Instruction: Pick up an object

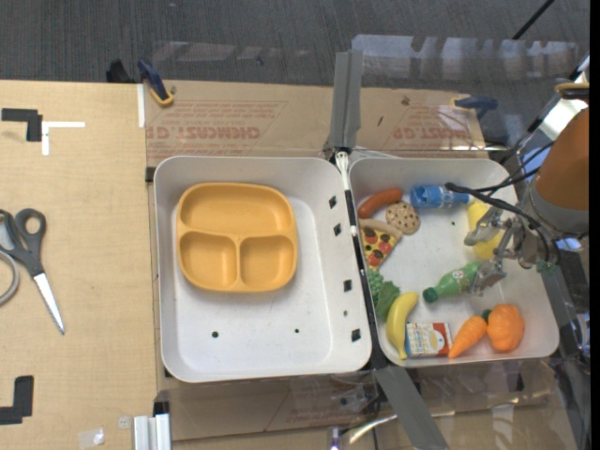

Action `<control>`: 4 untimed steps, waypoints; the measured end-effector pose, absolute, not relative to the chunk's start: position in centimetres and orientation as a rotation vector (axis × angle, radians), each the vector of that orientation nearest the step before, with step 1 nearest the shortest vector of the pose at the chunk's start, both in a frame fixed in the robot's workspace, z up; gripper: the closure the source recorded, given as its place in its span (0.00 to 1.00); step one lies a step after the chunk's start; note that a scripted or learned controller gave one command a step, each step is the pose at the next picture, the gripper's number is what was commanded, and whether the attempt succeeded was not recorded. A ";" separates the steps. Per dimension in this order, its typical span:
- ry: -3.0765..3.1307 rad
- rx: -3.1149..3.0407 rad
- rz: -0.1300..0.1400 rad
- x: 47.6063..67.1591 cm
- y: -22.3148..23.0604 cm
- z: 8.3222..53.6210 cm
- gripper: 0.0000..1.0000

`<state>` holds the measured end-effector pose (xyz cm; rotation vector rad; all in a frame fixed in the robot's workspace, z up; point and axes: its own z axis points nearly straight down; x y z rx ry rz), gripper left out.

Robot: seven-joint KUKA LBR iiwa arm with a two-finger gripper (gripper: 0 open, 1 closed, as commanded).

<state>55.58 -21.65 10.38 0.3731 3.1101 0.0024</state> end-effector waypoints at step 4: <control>3.108 0.429 -0.007 57.2 -10.7 9.3 0.00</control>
